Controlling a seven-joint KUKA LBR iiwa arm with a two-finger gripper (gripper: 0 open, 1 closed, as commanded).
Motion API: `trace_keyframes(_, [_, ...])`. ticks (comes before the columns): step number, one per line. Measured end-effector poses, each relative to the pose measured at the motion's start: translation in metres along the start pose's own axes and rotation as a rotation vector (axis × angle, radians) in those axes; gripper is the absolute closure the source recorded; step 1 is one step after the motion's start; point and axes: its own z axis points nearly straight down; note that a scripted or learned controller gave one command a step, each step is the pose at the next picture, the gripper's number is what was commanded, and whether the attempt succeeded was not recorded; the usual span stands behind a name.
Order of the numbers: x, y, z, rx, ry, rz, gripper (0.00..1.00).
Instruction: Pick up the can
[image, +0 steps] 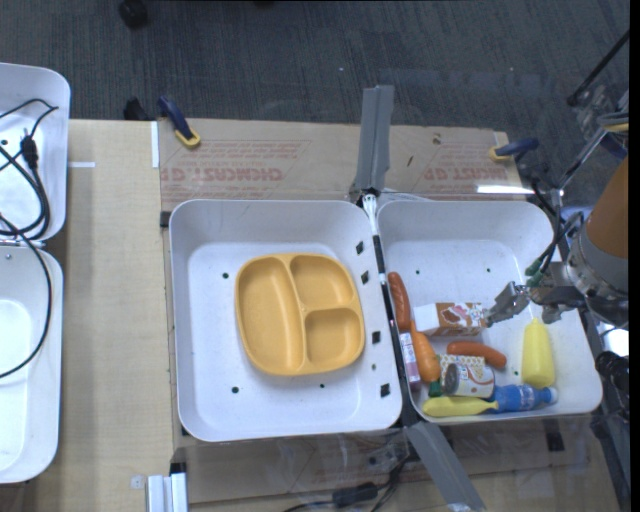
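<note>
Overhead, the arm reached in from the right over the right bin, its jaws hanging beside a small snack box; whether they were parted or closed could not be told, and nothing was seen between them. The can lay on its side near the bin's front, just below a red sausage, beside a carrot, and above a banana and a blue bottle. A yellow bottle stood nearby. The left bin held a yellow divided plate.
</note>
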Motion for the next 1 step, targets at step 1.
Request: trace_keyframes(1, [-0.033, -0.0035, 0.1148, 0.002, 0.001, 0.062, 0.0])
